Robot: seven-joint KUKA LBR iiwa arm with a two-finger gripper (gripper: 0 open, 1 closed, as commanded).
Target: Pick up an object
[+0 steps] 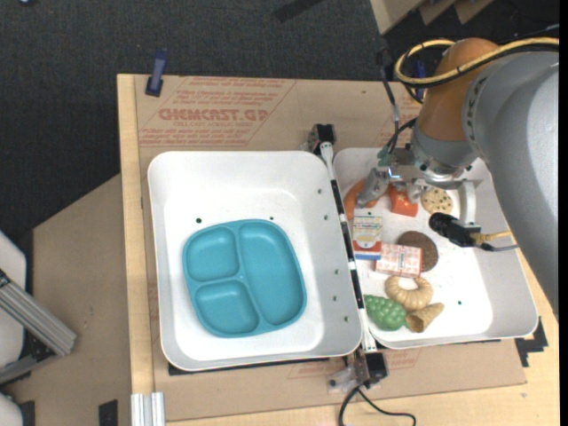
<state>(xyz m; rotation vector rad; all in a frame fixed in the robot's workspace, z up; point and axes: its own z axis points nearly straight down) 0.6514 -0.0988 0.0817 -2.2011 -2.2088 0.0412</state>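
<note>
Item 1. Table [222, 105]: a brown cardboard-covered surface with red print, carrying two shallow white plastic bins side by side.

Item 2. Left bin [177, 185]: holds a teal three-compartment plastic tray [244, 276], lying toward the bin's 6 o'clock edge.

Item 3. Right bin [497, 309]: holds the candidates for picking. I log an orange block-shaped piece [405, 204] and a speckled round cookie [437, 201] near the bin's 12 o'clock end; a small white printed carton [366, 233] and a red-and-white printed box [398, 260] nearer the middle; a dark brown round disc [423, 247] just at 3 o'clock of the box; a tan ring-shaped pastry [409, 290], a green knobbly toy [384, 312] and a tan cone [425, 316] at the 6 o'clock end.

Item 4. Tool [399, 183]: on the grey arm with the orange band [453, 96], down inside the right bin at its 12 o'clock end. I cannot tell how its fingers stand, and I see nothing clearly held in it.

Item 5. Progress, as I judge it: nothing is lifted; every object lies on the bin floor. The approach looks made, while the grasp and the lift remain.

Item 6. Nearest object: the orange block, just at 6 o'clock of the tool and close beside it; the cookie lies at about 4 o'clock. Whether the tool touches either, I cannot tell.
</note>
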